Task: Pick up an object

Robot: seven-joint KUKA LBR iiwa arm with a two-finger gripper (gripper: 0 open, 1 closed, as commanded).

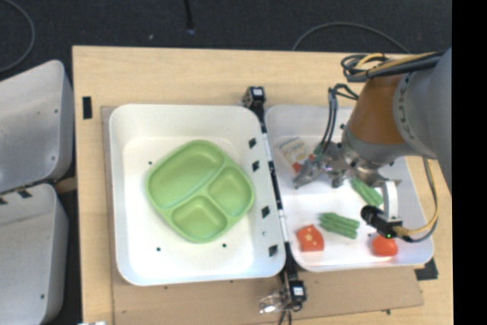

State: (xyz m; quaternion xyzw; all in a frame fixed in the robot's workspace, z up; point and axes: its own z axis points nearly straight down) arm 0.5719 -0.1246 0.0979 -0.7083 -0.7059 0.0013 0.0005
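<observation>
You won't find any readable text, label, brand, number or sign here. The small dark tags along the bin edges are too blurred for you to make out any marks.

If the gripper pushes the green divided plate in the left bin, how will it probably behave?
The green divided plate looks like moulded plastic, so it is probably stiff and light. It lies flat on the left bin, so it should slide, not roll or tip. Its raised rim seems the likeliest place to grasp it.
</observation>
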